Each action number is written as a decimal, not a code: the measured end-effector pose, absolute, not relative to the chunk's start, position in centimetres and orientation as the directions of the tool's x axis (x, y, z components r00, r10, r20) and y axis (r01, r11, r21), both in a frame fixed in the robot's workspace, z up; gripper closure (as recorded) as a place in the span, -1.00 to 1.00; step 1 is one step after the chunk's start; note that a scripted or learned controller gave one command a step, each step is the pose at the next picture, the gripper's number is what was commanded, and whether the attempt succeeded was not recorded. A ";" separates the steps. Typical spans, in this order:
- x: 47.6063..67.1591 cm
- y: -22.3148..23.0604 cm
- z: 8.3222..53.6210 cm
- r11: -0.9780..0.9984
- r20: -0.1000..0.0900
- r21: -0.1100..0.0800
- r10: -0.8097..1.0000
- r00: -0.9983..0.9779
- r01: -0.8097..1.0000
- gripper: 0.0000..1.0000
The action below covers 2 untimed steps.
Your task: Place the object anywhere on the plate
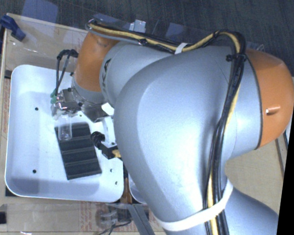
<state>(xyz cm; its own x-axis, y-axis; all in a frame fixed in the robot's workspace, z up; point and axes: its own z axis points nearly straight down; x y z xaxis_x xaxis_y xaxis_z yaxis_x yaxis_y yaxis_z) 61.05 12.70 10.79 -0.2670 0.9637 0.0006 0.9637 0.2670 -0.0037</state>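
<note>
Arm [188, 136] came in from the right and took up most of the view. Its grey upper body was broad and close to the lens, with an orange joint cap [271, 104] at the far right. The forearm bent down and leftward, and the orange band [89, 63] above the wrist sat over the far edge of the left bin [24, 140].

A yellow-and-black cable bundle [147, 41] ran along the top of the arm and dropped down its flank, held by a white tie near the bottom.

Gripper [80, 159] was low inside the left bin. It showed as a dark ribbed block angled toward the bin's near right corner, close above the white floor. We could not tell whether the gripper was open or closed, and we saw nothing in its grasp.

We could not tell where the object lay. The arm covered the right bin [135, 194] except for a sliver of rim.

On writing, we noted reddish print on the bench [19, 216] near its front edge, too blurred to read.
</note>
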 end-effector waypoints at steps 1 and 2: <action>56.7 7.1 19.2 0.613 0.002 -0.002 0.790 -0.613 0.790 1.00; 58.2 18.5 14.5 0.278 0.001 -0.003 0.960 -0.278 0.960 1.00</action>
